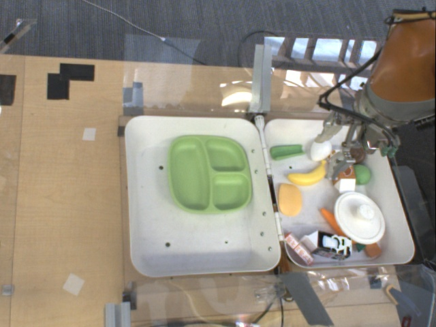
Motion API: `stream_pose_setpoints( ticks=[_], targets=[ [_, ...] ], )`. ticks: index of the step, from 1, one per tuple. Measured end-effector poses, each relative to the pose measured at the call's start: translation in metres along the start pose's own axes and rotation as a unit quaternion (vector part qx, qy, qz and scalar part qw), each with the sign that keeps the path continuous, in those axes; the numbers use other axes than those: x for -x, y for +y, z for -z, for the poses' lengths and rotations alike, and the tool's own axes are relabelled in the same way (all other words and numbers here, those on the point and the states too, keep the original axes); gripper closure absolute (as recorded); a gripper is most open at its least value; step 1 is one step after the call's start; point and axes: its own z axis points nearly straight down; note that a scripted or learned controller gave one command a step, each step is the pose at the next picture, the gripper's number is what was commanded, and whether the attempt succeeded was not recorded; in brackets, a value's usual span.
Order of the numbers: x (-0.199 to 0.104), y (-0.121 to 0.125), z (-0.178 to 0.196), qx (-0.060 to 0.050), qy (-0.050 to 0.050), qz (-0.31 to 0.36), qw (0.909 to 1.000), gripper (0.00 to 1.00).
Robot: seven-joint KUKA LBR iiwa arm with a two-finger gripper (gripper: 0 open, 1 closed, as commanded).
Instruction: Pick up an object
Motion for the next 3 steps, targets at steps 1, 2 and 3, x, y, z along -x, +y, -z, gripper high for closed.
stream_pose_setpoints(
  ticks=[1, 2, 3],
  targets=[
    [-0.039, 0.003, -0.120, 0.000, -0.004, -0.004, 1.0000, 0.00],
    [-0.092, -0.045, -0.138, -0.002, -0.008, -0.008, 0.9999, 0.00],
    [-0.013, -0.008, -0.140, 0.000, -0.006, -0.062, 0.9980, 0.00]
  ],
)
